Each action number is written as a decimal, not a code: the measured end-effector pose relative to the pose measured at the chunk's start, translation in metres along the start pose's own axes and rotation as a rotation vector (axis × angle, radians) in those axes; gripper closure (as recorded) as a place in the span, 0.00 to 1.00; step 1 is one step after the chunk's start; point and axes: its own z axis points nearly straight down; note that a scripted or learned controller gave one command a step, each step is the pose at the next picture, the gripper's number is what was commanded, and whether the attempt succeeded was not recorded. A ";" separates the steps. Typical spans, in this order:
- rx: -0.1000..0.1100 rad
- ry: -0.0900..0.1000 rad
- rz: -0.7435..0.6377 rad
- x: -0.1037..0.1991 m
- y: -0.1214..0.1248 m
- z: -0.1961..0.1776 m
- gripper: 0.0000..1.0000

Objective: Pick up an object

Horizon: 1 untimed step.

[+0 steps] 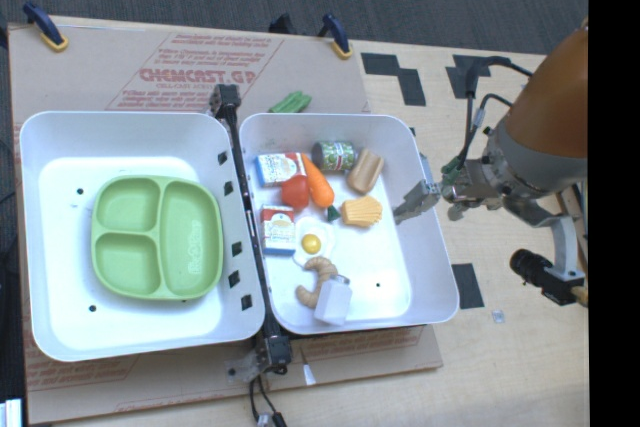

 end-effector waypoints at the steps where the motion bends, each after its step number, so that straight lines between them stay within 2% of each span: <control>1: -0.002 -0.002 -0.002 0.012 0.008 0.192 0.00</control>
